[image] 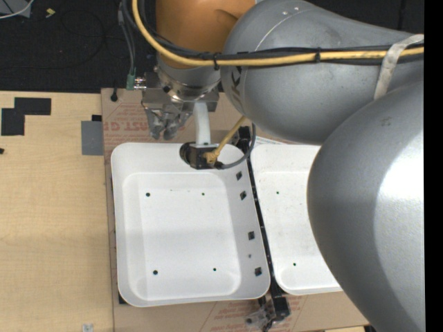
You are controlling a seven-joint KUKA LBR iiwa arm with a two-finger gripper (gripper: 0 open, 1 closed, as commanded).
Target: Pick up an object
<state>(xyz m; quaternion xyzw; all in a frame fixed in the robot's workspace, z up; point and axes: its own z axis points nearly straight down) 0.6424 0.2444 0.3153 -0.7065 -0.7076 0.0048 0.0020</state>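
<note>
My gripper (pixel 166 124) hangs under the grey wrist and orange band, just beyond the far rim of the left bin (pixel 124 220), over the cardboard sheet behind it. It is small, dark and partly blurred here. A white bracket (pixel 203 126) and a black and yellow cable loop (pixel 208 154) hang next to it, over the bin's far edge. I cannot make out any object in the gripper. The bulky arm hides much of the right bin (pixel 291 254).
The two white bins stand side by side with a black clip strip (pixel 248 213) between them. Brown cardboard (pixel 124 120) lies under and behind the bins. The light wooden bench (pixel 48 220) stretches to the left, with a grey block (pixel 91 137) on it.
</note>
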